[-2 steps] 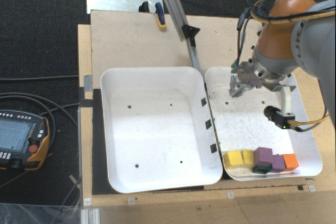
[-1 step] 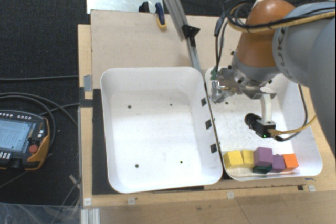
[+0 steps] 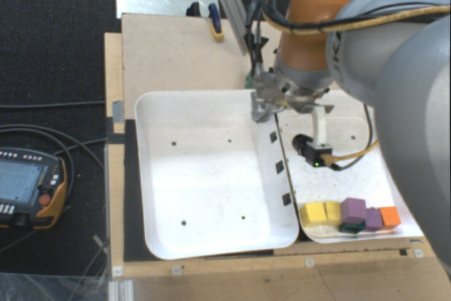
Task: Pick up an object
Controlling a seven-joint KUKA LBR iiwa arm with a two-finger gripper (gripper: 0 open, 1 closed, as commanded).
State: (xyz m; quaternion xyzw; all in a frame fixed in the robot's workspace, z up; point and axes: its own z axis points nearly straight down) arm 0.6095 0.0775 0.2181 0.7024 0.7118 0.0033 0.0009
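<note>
Several small blocks lie in a row at the near edge of the right bin point(image 3: 352, 134): two yellow blocks point(image 3: 320, 213), a purple block point(image 3: 354, 209), a smaller purple block point(image 3: 373, 219), a dark green piece point(image 3: 351, 227) and an orange block point(image 3: 390, 216). My gripper point(image 3: 263, 108) hangs low over the far end of the wall between the two bins, well away from the blocks. The arm's orange band point(image 3: 317, 7) and grey body cover much of the right bin.
The left bin point(image 3: 204, 173) sits beside the right one, sharing a wall marked with black tabs point(image 3: 280, 167). A small black device with a green light point(image 3: 313, 151) hangs on a cable over the right bin. A teach pendant point(image 3: 25, 183) lies off the bench at left.
</note>
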